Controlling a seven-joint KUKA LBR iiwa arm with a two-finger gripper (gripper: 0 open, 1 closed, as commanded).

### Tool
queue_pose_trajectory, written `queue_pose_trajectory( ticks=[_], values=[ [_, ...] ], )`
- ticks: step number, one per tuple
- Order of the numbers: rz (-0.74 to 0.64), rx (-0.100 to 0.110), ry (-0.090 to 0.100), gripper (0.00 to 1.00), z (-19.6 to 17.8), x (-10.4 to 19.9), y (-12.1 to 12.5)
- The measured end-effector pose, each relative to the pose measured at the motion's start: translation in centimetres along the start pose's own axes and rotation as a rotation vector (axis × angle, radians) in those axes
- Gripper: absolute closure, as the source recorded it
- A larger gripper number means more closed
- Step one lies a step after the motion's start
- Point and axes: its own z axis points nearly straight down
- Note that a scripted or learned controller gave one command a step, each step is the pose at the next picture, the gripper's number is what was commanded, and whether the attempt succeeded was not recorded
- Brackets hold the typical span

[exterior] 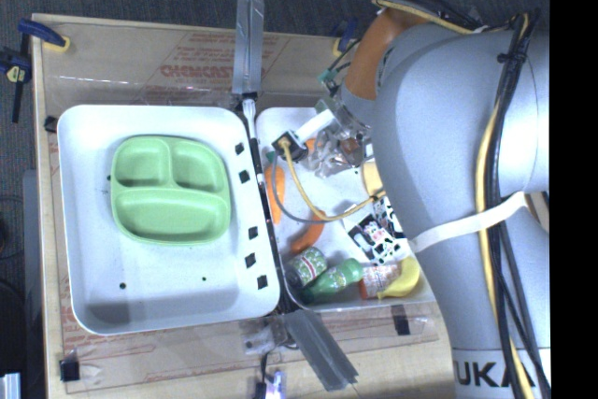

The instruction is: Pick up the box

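Grey and bulky, the arm (467, 201) reaches over the right bin (280, 121), its gripper (338, 145) low near the back (I cannot tell how the jaws stand). Just right of the gripper, the tan box (371, 175) peeks from under the arm, above a black-and-white patterned pack (378, 234), while the left bin (84, 201) holds a green divided plate (171, 190).

Grey arm (467, 154), orange band, seemingly black cables
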Motion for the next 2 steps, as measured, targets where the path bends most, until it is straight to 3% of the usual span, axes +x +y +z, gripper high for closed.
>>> queue_pose_trajectory(
  ticks=[1,2],
  values=[
    [0.157,-0.007,0.006,1.0,-9.3,-1.4,-2.2],
    [0.109,-0.005,0.006,1.0,-9.1,-6.2,4.3]
  ],
)
